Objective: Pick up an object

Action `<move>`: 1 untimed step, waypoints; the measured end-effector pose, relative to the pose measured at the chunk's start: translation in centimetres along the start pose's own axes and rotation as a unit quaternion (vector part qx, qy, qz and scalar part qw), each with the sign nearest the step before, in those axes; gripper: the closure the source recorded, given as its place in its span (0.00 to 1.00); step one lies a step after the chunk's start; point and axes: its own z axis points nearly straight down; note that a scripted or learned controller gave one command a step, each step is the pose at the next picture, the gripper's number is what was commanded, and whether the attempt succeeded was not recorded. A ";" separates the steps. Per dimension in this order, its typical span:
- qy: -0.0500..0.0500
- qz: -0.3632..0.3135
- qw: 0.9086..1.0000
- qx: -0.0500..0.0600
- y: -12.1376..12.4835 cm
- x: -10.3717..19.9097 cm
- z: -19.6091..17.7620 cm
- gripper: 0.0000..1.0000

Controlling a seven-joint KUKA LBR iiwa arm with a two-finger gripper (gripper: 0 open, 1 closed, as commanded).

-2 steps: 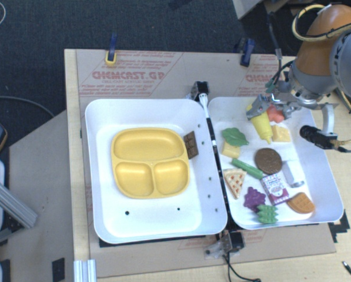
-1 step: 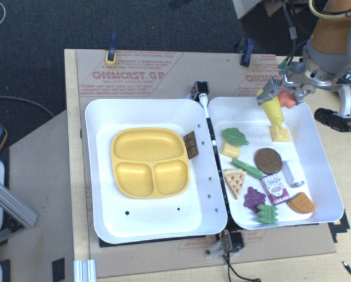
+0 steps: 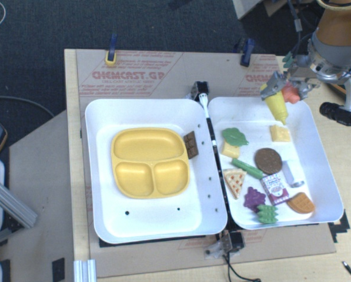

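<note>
My gripper hangs over the back edge of the right bin, at the view's upper right. A yellow bottle-shaped toy hangs between its grey fingers, tip pointing down, lifted off the bin floor. A small orange-red piece shows right beside it at the fingers. Below in the right bin lie a pale cheese square, a green leaf, a brown round cookie, a pizza slice and purple grapes.
The left bin holds a yellow divided plate with a brown chocolate piece at its right rim. More toys sit at the right bin's front: a red packet, a green floret, an orange pastry.
</note>
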 end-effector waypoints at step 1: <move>0.001 -0.002 1.000 0.002 0.3 5.0 -0.9 1.00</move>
